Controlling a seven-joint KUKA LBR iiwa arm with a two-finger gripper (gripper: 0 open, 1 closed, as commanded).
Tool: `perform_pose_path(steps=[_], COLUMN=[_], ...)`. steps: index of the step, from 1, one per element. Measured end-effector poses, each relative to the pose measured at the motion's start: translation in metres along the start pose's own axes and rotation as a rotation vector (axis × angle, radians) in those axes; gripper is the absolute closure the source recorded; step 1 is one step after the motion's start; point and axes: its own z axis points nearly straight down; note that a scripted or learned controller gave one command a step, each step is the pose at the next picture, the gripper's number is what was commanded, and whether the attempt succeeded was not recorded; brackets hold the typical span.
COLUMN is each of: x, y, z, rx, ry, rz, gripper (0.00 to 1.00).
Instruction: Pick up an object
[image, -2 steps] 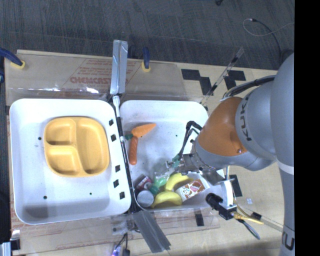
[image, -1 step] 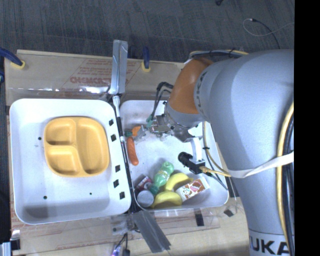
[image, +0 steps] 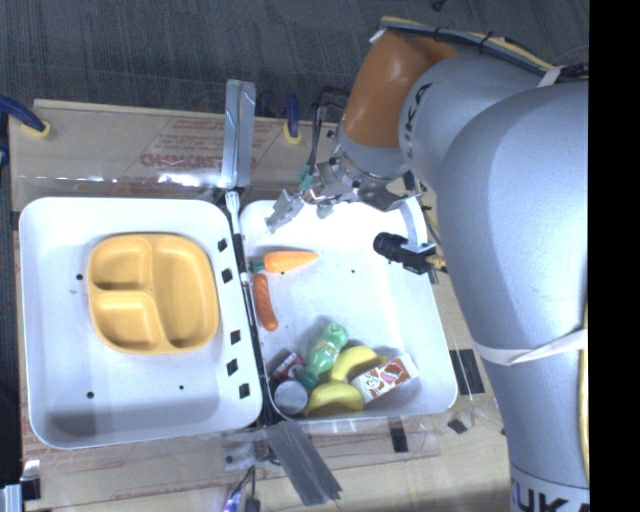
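1. While the gripper (image: 300, 200) hangs at the 12 o'clock edge of the right bin (image: 425, 310), nothing sits between its fingers, so the pick is, by my reading, not yet done; reaching, closing and lifting all remain.
2. The fingers look parted and empty, though they are small and partly lost against the white bin wall.
3. The nearest candidate is the carrot (image: 288, 261), lying flat on the bin floor at 6 o'clock from the gripper, near but apart from it.
4. The carrot is orange, tapered, with a green stub at its 9 o'clock end; it lies roughly crosswise in the bin.
5. A sausage (image: 264, 302) lies just at 7 o'clock of the carrot, along the bin's left wall.
6. A bottle (image: 322, 352), bananas (image: 342, 383), a carton (image: 384, 377) and a can (image: 289, 397) crowd the 6 o'clock end.
7. The left bin (image: 50, 330) holds a yellow tray (image: 153, 292).
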Motion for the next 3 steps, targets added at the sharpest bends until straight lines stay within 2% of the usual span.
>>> perform_pose_path(steps=[1, 2, 3], x=[-0.032, -0.035, -0.034], y=[-0.022, -0.01, -0.008], z=[0.047, 0.101, 0.09], rx=[0.003, 0.004, 0.003], ry=[0.001, 0.002, 0.001], rz=[-0.158, -0.396, -0.401], gripper=[0.0, 0.0, 1.0])
